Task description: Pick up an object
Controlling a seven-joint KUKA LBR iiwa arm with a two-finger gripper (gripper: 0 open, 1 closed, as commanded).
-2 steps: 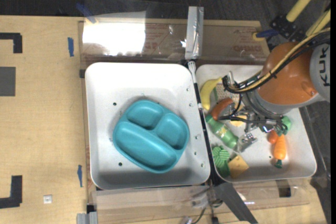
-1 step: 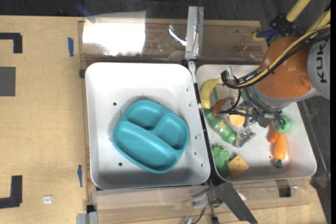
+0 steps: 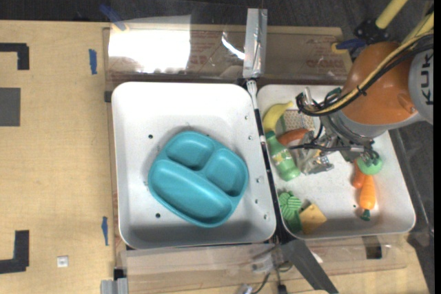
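My gripper (image 3: 311, 156) hangs low in the right bin (image 3: 396, 217), under the orange band of the wrist (image 3: 379, 89). It sits among a heap of toy food: a yellow banana (image 3: 274, 115), a green bottle-like piece (image 3: 281, 160) and a red-and-white piece (image 3: 295, 135). To its right lies an orange carrot (image 3: 367, 191) with a green top. A green leafy toy (image 3: 290, 208) and a tan wedge (image 3: 313, 217) rest near the bin's front edge. The fingertips are lost in clutter and cables.
The left bin (image 3: 138, 113) holds a teal divided plate (image 3: 200, 177). A clear plastic panel with a silver taped strip (image 3: 255, 43) stands behind the bins. Cables (image 3: 324, 103) loop from the wrist toward the gripper.
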